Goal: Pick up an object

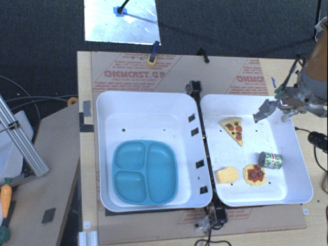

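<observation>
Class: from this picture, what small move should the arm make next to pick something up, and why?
Probably a short move left and down toward the pizza slice. The gripper sits over the right bin, at its upper right, holding nothing, and the slice is the nearest object, lying apart from the can, the small pizza and the yellow piece.

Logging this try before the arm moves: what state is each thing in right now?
gripper: above the right bin, holding nothing
pizza slice: flat, right bin
green can: on its side
round pizza: flat
yellow piece: flat
blue tray: upright in left bin, compartments bare
</observation>
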Controlling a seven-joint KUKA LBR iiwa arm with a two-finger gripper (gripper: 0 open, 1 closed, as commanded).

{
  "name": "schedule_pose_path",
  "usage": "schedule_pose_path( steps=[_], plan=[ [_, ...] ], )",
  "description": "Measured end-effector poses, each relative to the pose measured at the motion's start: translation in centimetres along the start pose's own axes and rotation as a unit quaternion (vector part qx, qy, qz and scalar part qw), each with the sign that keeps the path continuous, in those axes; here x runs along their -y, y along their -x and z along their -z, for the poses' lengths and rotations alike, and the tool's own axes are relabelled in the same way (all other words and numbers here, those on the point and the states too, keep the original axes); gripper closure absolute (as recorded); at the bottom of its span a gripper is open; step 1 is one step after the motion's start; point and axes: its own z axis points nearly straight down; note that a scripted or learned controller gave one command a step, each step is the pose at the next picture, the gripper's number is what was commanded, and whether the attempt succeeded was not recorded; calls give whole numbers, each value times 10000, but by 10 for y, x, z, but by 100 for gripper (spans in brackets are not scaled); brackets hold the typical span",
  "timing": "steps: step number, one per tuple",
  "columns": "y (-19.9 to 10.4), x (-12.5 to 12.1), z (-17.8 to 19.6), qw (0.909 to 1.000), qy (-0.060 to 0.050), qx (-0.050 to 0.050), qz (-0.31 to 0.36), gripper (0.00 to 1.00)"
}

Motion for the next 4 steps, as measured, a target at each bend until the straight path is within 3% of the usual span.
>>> schedule_pose_path(
  steps=[1, 2, 3, 4],
  plan=[
    [62, 16, -125, 10000, -48, -1, -35, 0],
    [58, -28, -173, 10000, 3, 0, 15, 0],
    [58, -29, -159, 10000, 28, 9, 12, 100],
    [59, 43, -171, 10000, -34, -9, -24, 100]
  ],
)
